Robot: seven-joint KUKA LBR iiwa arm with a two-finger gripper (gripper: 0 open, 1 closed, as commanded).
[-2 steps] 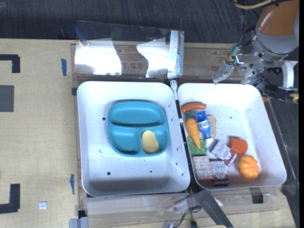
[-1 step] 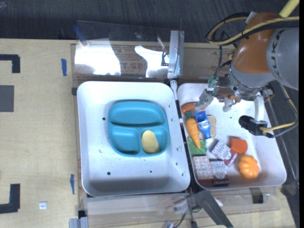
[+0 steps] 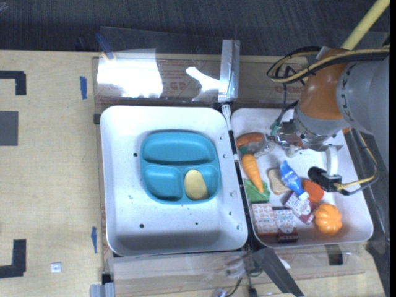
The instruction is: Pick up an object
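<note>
My gripper (image 3: 279, 136) hangs over the back part of the right bin (image 3: 359, 228), below the orange wrist band. Just left of it lies a red and orange item (image 3: 249, 140). In front of that an orange carrot (image 3: 250, 167) with green leaves lies along the bin's left side. A beige slice (image 3: 275, 179) and a blue bottle (image 3: 289, 177) sit a little in front of the gripper. Nearer the front are a red and white box (image 3: 272, 219), a small packet (image 3: 302, 206) and an orange round fruit (image 3: 328, 218). Nothing shows between the fingers.
The left bin (image 3: 124, 215) holds a blue divided plate (image 3: 167, 166) with a yellow oval item (image 3: 195, 184) in its front right compartment. A ridge (image 3: 235, 178) separates the two bins. A clear plastic sheet (image 3: 161, 79) stands behind the left bin.
</note>
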